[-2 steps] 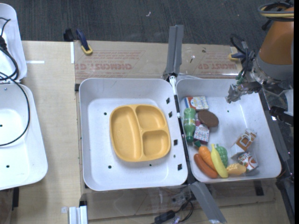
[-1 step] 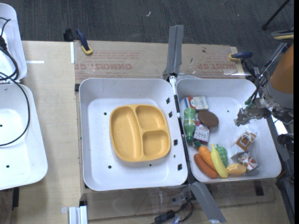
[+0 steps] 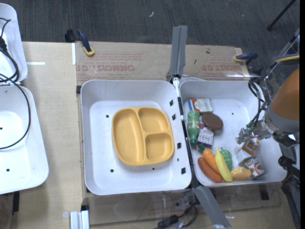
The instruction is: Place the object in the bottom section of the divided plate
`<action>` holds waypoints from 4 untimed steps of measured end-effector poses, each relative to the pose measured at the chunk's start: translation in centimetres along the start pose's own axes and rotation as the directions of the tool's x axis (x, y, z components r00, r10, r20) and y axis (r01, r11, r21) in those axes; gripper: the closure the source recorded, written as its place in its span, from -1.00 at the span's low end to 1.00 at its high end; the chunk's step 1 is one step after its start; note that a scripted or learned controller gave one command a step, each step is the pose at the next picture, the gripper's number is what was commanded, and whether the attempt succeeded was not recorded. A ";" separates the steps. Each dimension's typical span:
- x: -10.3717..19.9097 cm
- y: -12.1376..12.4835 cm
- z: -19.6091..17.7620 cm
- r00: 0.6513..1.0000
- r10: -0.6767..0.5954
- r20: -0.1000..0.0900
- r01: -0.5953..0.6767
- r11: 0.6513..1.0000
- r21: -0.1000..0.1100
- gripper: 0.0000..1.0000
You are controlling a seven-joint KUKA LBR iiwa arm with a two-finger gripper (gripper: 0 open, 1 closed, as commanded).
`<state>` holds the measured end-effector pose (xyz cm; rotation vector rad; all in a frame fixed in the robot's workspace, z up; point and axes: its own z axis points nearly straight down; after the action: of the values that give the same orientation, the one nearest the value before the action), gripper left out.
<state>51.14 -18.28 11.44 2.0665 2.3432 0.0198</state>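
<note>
The yellow divided plate point(image 3: 142, 135) lies in the left white bin point(image 3: 95, 137), with one long section on its left and two smaller ones on its right, all bare. My gripper point(image 3: 247, 137) hangs low over the right side of the right bin point(image 3: 240, 106), just above a small brown box point(image 3: 251, 147). Nothing can be seen held in it. The orange band of the arm point(image 3: 289, 97) is above it at the view's right edge.
The right bin holds several toy foods: a green bottle point(image 3: 193, 126), a brown patty point(image 3: 212, 121), a small carton point(image 3: 206, 137), a carrot point(image 3: 208, 157), a banana point(image 3: 223, 165), a can point(image 3: 253, 168). A grey divider post point(image 3: 178, 51) stands between the bins.
</note>
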 end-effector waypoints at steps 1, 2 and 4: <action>-1.7 -1.6 0.5 0.985 -0.173 -0.008 0.173 0.985 -0.024 1.00; -2.7 1.7 0.6 0.970 -0.244 -0.009 0.244 0.970 -0.013 1.00; -1.9 -2.3 1.2 0.994 -0.109 0.011 0.110 0.994 -0.015 1.00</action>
<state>49.16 -20.46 10.20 1.9234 2.4384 0.0267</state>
